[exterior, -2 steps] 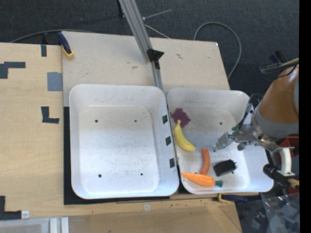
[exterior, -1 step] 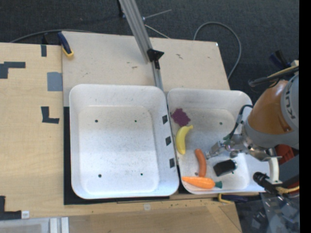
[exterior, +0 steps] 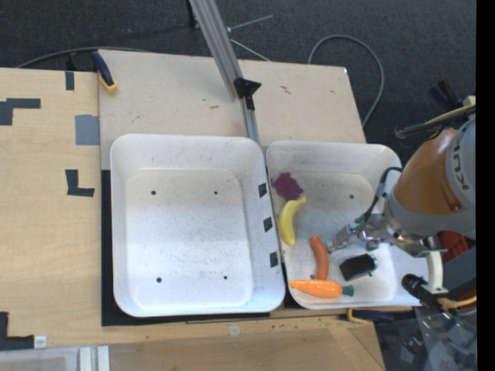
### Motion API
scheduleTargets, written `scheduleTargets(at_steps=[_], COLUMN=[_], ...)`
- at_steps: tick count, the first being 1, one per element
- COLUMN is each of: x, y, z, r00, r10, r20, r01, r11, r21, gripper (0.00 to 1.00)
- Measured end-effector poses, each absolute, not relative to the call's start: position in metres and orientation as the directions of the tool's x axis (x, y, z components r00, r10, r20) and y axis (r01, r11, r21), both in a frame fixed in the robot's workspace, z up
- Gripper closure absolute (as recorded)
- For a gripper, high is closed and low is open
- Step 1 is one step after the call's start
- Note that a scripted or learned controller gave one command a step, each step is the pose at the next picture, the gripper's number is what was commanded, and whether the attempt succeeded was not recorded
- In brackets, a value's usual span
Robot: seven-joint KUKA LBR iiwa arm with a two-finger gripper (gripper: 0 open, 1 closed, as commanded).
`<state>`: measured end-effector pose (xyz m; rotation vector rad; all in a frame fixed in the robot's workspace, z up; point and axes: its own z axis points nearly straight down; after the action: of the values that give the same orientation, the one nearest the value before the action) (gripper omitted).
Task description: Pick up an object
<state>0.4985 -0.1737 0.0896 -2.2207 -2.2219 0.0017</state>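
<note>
Two shallow white bins side by side on the bench: left bin (exterior: 124, 207) and right bin (exterior: 325, 154), rims touching at the middle. In the right bin, five items: one purple piece (exterior: 287, 184) toward 11 o'clock, one yellow banana (exterior: 289, 219) just below it at 9 o'clock, one small orange-red carrot (exterior: 319, 256) near the centre, one larger orange carrot (exterior: 317, 288) lying along the rim at 6 o'clock, and one black block (exterior: 358, 267) toward 5 o'clock. Four dark dots visible on the left bin's floor.

One gripper (exterior: 352, 236) low over the right bin at about 3 o'clock, just above the black block and just right of the small carrot; nothing seen between the fingers, and too blurred to tell how far apart these stand.

Pale wooden bench top (exterior: 46, 230) with grey and dark tape marks at 9 o'clock, one blue-and-yellow clamp (exterior: 104, 71) at 11 o'clock. One slanted metal pole (exterior: 220, 37) from 12 o'clock down to the bins' junction. Dark carpet (exterior: 402, 22) beyond, with thin cables looping at 1 o'clock.
</note>
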Motion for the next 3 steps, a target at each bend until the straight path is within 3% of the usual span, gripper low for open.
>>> scheduleTargets(at_steps=[1,3], x=[0.498,0.505], y=[-0.173,-0.188], z=[0.1,0.207], r00=[-0.001,-0.002], r10=[1.0,1.0], r20=[0.0,-0.002], r01=[1.0,1.0], r11=[0.001,0.002], r21=[-0.002,0.005], gripper=[1.0,1.0])
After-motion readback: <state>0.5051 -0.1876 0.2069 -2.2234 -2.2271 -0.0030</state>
